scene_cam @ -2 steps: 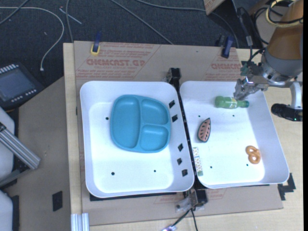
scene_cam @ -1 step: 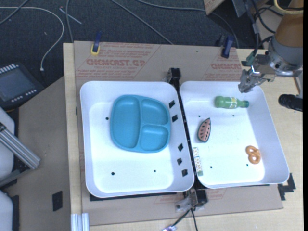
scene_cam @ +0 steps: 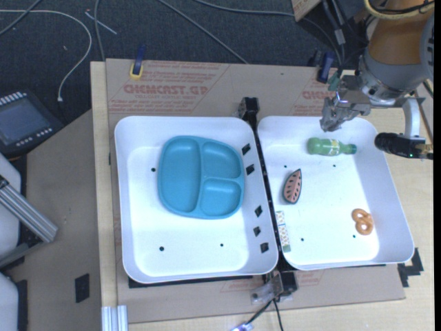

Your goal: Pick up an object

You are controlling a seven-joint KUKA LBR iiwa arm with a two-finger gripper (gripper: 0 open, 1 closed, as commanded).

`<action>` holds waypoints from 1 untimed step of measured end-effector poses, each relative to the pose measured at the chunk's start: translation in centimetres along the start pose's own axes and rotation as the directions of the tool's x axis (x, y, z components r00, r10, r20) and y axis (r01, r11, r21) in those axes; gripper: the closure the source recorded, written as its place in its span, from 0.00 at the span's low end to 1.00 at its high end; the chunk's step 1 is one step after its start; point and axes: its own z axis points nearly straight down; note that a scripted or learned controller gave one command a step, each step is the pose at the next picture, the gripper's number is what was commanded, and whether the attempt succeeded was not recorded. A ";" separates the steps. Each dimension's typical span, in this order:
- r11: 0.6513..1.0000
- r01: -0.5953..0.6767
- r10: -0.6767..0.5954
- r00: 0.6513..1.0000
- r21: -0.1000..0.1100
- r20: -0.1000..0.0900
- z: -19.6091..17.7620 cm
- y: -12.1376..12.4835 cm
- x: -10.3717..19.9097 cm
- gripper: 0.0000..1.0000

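Observation:
In the right bin [scene_cam: 386, 185] lie a green bottle [scene_cam: 331, 147] near the back, a brown slice-shaped toy [scene_cam: 292, 185] at the middle left, and an orange pretzel [scene_cam: 362, 221] at the front right. My gripper [scene_cam: 333, 121] hangs at the back of that bin, just above and behind the green bottle, with its fingers pointing down and nothing visibly between them. The fingers sit close together.
The left bin [scene_cam: 138, 240] holds a blue divided plate [scene_cam: 201, 176]. A wrapped strip [scene_cam: 282, 230] leans on the divider between the bins. Black clips [scene_cam: 248, 107] line the divider. Cables cross the dark floor behind the bench.

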 end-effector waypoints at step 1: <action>1.000 0.000 0.000 1.000 0.004 -0.001 1.6 -0.8 5.2 1.00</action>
